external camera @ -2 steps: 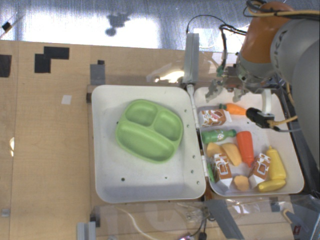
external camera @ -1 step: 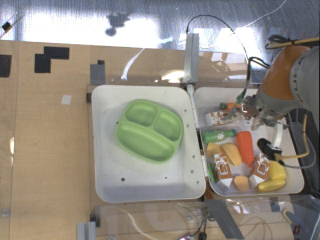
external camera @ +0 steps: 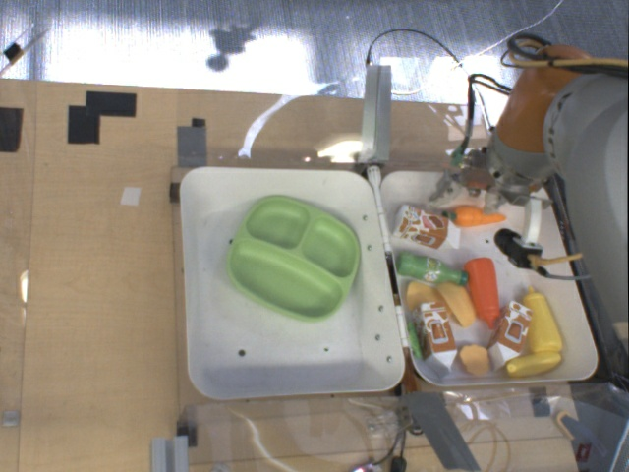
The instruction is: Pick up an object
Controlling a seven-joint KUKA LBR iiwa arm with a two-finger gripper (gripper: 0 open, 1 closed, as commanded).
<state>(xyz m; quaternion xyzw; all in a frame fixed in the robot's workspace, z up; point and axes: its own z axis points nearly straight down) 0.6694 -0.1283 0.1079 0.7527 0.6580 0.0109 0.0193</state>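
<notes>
My gripper (external camera: pixel 471 193) hangs over the far part of the right bin (external camera: pixel 580 357), reaching in from the right. A small orange carrot (external camera: pixel 481 218) lies just below it, touching or nearly touching; I cannot tell whether it is held. Also in this bin are a white and brown carton (external camera: pixel 423 227), a green bottle (external camera: pixel 432 268) and a red-orange pepper (external camera: pixel 482 288).
Nearer the front of the right bin lie a yellow wedge (external camera: pixel 455 304), two more cartons (external camera: pixel 437 327) (external camera: pixel 514 328), a yellow banana (external camera: pixel 544 328) and a tan piece (external camera: pixel 475 360). The left bin (external camera: pixel 211 352) holds a green divided plate (external camera: pixel 293 255).
</notes>
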